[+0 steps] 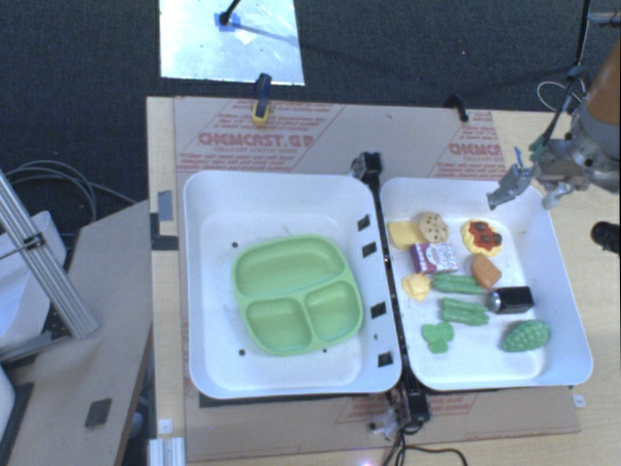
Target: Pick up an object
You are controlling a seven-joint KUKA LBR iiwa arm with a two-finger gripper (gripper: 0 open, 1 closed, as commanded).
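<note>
So the bench [165, 289] has the two white bins on it, and the arm [597, 134] leans in from the right edge, wrist angled down-left toward the top right corner of the right bin [568, 289]. The claw [532, 190] hangs just over that bin's far rim, fingers spread apart with nothing between them.

The left bin [209, 260] sits well off to the claw's left and holds a green divided tray [296, 294].

All the toy food is below and left of the claw: a pizza slice [483, 235] is nearest, then a cookie [432, 226], a yellow chunk [402, 233], a small purple packet [434, 257], and an orange-brown piece [486, 271]. Farther down are green bean pods [464, 311], a black-and-silver cylinder [510, 300], a bumpy green veggie [525, 336] and a small green piece [437, 336].
</note>
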